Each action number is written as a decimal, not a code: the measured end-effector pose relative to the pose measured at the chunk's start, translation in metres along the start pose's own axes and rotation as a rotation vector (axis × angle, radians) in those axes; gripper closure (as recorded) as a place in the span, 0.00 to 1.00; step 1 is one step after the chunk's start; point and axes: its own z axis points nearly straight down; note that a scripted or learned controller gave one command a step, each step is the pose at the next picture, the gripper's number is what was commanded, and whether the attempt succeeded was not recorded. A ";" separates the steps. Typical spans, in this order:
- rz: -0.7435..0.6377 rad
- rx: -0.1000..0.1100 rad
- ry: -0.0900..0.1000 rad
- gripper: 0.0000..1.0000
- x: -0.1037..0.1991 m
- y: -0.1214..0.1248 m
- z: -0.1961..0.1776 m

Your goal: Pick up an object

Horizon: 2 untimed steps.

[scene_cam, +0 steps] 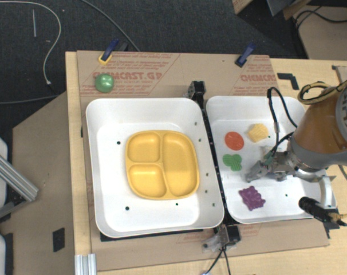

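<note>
Knobbly purple grape bunch (252, 198) lies below the arm (322, 136).

The scene is evenly and brightly lit from overhead, so the two white bins (99, 153) look almost washed out, with soft glare on the yellow divided plate (162, 164). Shadows are faint and short, gathering under the arm (325, 133) at the right of the frame and along the bins' lower rims. Focus is fair throughout, slightly soft and grainy on the dark carpet (162, 16) at the top.
</note>
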 end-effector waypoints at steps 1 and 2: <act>-0.001 -0.005 -0.001 1.00 0.000 0.001 -0.013; -0.002 -0.011 -0.004 1.00 0.000 -0.004 -0.074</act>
